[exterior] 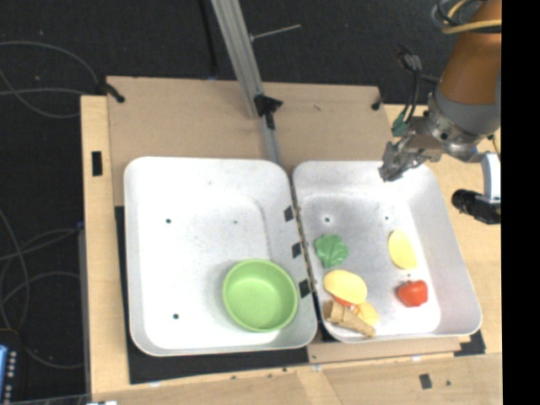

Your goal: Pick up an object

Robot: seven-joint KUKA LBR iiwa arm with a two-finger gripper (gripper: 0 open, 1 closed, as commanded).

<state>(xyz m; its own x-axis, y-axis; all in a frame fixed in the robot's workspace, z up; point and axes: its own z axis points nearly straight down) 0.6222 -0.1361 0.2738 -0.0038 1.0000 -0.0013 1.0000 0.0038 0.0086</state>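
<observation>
My gripper [393, 170] hangs over the far right corner of the right bin [354, 197], with nothing seen between its fingers. Well in front of it lie the bin's objects. A yellow oval piece [402, 249] sits by the right wall, with a red tomato-like piece [412, 293] just in front of it. A green leafy piece [331, 248] lies near the left wall. In front of that sit a yellow rounded piece [346, 286] and a tan wedge [349, 318] at the bin's front edge.
The left bin [186, 218] holds a green bowl [259, 294] at its front right. A metal pole [240, 49] slants up from the divide between the bins at the back. Brown bench board [202, 116] surrounds both bins.
</observation>
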